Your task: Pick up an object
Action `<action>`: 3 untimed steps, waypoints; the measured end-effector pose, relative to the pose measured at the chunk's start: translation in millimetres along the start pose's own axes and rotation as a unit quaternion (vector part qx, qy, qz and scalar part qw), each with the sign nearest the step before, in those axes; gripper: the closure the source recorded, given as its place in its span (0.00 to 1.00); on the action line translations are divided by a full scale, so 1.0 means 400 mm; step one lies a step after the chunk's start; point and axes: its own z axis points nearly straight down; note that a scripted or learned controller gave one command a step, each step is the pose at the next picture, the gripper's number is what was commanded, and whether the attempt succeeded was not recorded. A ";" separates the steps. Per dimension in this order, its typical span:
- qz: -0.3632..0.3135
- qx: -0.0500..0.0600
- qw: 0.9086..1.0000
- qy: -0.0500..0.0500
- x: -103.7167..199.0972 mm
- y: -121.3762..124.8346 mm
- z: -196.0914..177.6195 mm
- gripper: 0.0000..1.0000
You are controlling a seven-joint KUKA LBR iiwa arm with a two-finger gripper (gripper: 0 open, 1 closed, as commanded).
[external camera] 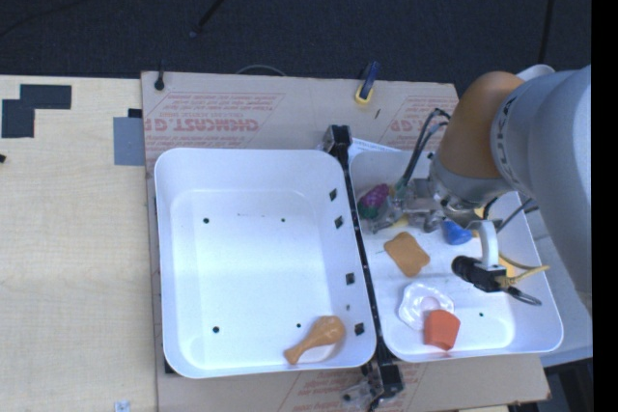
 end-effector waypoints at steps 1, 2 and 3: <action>0.004 0.005 1.000 0.000 -0.085 -0.089 0.002 0.00; 0.004 0.004 1.000 0.001 -0.082 -0.085 -0.024 1.00; 0.005 0.004 1.000 -0.001 -0.291 -0.163 0.000 1.00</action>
